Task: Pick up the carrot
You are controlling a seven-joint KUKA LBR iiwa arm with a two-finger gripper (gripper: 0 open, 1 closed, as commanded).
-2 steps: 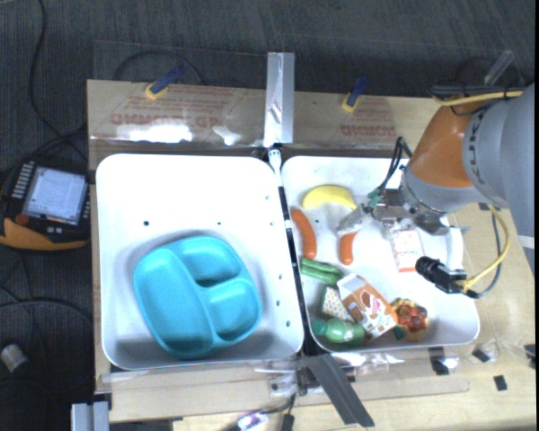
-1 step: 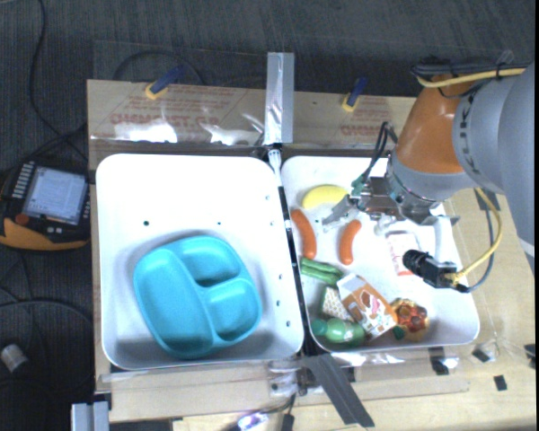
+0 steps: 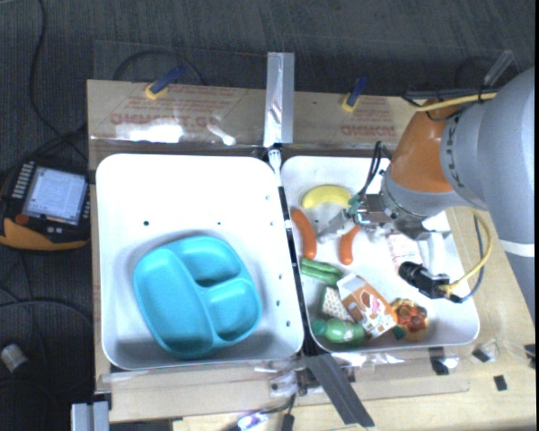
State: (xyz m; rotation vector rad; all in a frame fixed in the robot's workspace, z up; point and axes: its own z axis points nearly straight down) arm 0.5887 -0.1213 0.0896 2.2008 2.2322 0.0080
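Blue plastic is sitting on the far left of the action: a divided blue tray [image 3: 198,293] lying flat in the left bin [image 3: 117,196], well apart from everything that matters right now. Moving across the divider, the right bin [image 3: 463,326] is crowded. An orange sausage-shaped piece [image 3: 304,233] is lying slanted just inside the wall, a yellow piece [image 3: 327,196] behind it, a green stick [image 3: 319,271] and a green round item [image 3: 340,332] further forward, and a small printed carton [image 3: 368,303] near the front with a red-orange toy [image 3: 410,317] just beside it. And there is the carrot [image 3: 349,244], I'm judging, the slim orange piece lying almost upright in the view, right below the tool. The gripper [image 3: 366,215] is hanging directly over the carrot's upper end, the wrist angled in from the right, presumably lining up along the narrow body. How wide it is standing I cannot tell from up here, and nothing is visibly held. My read: it is descending for the grasp, with neighbours close enough to get nudged.
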